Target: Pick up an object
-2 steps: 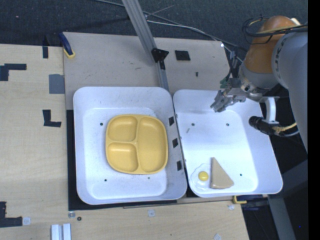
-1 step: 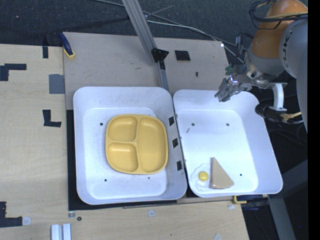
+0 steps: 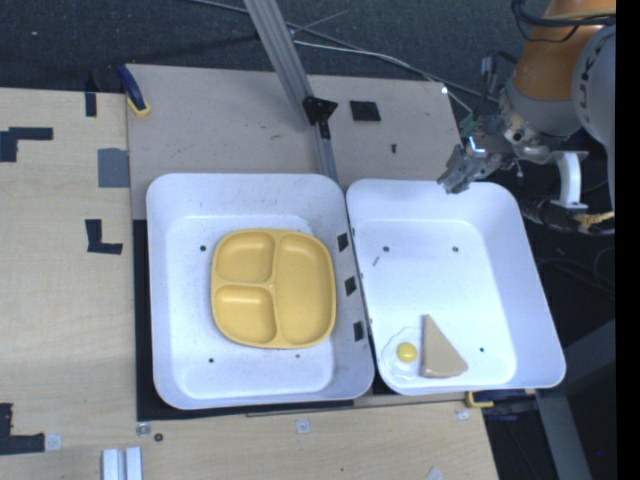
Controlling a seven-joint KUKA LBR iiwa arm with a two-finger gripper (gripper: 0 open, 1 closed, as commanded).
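Two small things, a fried egg point(image 3: 404, 353) and a tan wedge point(image 3: 440, 350), lie by the right bin's point(image 3: 500, 268) near edge. The hand point(image 3: 462, 173) hovers at its far rim, carrying nothing; its opening I cannot tell.

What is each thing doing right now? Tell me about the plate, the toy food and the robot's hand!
Yellow plastic divided plate: lying flat, right way up, in the left white bin.
Toy fried egg, white with a yellow yolk: flat in the right white bin, near corner.
Tan wedge-shaped toy slice: flat beside the egg, touching it.
Gripper: above the right bin's far edge, holding nothing.
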